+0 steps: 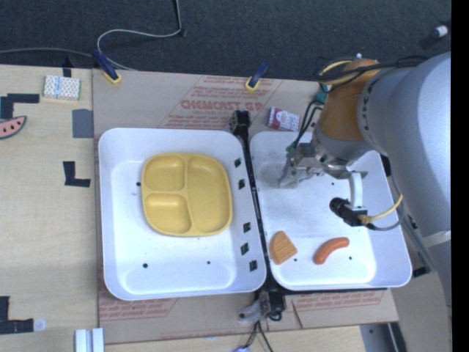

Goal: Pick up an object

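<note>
Cardboard sheet (pixel 220 101) covers the bench under two white bins. Nearest, in the right bin (pixel 381 273), lie a cracker-like piece (pixel 282 247) and a small sausage (pixel 331 250), apart from each other, both untouched. Left bin (pixel 117 270) holds a yellow divided plate (pixel 187 194). Gripper (pixel 292 174) sits low at the right bin's far end, fingers apparently spread, nothing between them. Judgement: shift toward the sausage, straddle its short axis, descend squarely. Red print on the cardboard reads roughly "CHEMCAST GP".

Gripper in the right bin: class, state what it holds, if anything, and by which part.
Nothing is seen held. The gripper hangs apart from the sausage and cracker.
</note>
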Controlling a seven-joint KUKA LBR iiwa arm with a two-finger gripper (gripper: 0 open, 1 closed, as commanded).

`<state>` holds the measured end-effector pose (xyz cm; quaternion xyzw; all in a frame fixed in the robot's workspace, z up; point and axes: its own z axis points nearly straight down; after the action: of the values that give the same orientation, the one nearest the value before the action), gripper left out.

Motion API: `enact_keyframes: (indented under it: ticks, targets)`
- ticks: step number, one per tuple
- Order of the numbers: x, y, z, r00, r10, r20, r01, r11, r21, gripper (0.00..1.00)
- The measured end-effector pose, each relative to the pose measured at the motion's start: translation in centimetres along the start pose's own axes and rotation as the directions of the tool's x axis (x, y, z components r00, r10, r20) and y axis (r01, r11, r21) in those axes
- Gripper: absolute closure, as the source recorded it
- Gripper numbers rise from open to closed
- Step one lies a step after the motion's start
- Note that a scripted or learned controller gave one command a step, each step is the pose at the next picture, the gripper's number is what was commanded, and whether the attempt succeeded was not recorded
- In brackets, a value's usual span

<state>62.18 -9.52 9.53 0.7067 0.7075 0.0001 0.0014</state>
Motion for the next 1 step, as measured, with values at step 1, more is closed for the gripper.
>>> enact_keyframes:
  ticks: [1]
  targets:
    - [0.00,-0.01,0.01,1.000,0.000,0.000,0.000,1.000,0.000,0.00]
